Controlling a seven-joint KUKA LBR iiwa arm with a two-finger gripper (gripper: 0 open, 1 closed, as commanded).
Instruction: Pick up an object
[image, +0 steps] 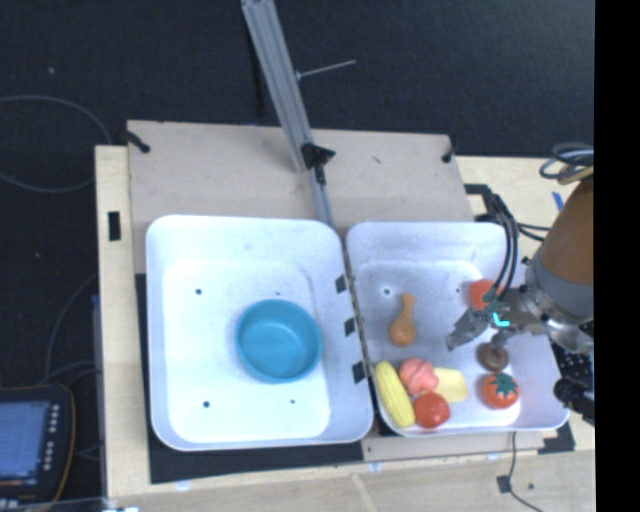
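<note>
1. The gripper (478, 328) hangs over the right white bin (420, 245).
2. Left of it lies the tan drumstick toy (403, 321).
3. Nearer the camera, the yellow plastic corn cob (393, 393) lies left of the gripper and the round orange toy fruit (500, 390) right of it.
4. Far left, the blue round bowl (279, 340) sits in the left white bin (180, 300).

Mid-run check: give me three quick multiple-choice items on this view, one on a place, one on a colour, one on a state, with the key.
1. Where is the bowl?
A. left bin
B. right bin
C. on the bench outside the bins

2. What colour is the bowl?
A. red
B. blue
C. yellow

3. How does the corn cob lie?
A. standing on end
B. inside the bowl
C. flat, by the right bin's near left corner

Key: 1 A, it sits on the left bin floor. 2 B, it is plainly blue. 3 C, it lies flat in the right bin beside the pink toy. The hand hovers over the right bin.
</note>
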